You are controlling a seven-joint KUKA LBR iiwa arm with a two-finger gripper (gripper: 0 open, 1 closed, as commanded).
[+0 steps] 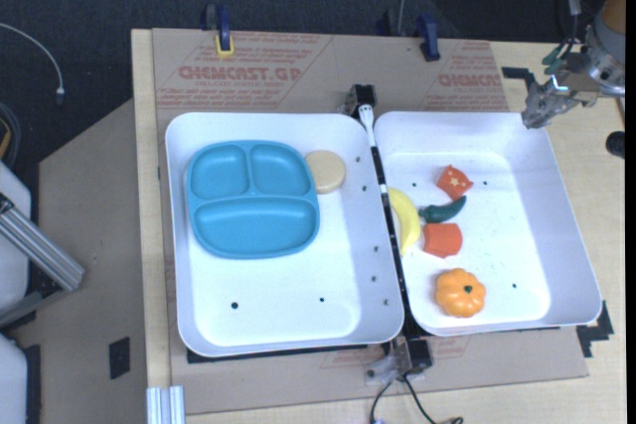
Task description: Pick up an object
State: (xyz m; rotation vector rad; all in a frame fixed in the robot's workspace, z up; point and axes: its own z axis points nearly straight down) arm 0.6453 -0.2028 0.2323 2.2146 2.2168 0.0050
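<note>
Pumpkin (459, 293), orange, well apart from gripper (542, 106) near right bin's (556, 204) far corner; finger spread perhaps unreadable, cannot tell.

Glossy white plastic bins (497, 139); smooth blue plastic tray (253, 199); matt brown board (149, 213).

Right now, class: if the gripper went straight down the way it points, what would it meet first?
Probably the far right corner rim of the right bin. The gripper hangs at that corner, away from the toy food. Depth is unclear from one slanted view, so it might instead land on the cardboard beside the rim.
</note>
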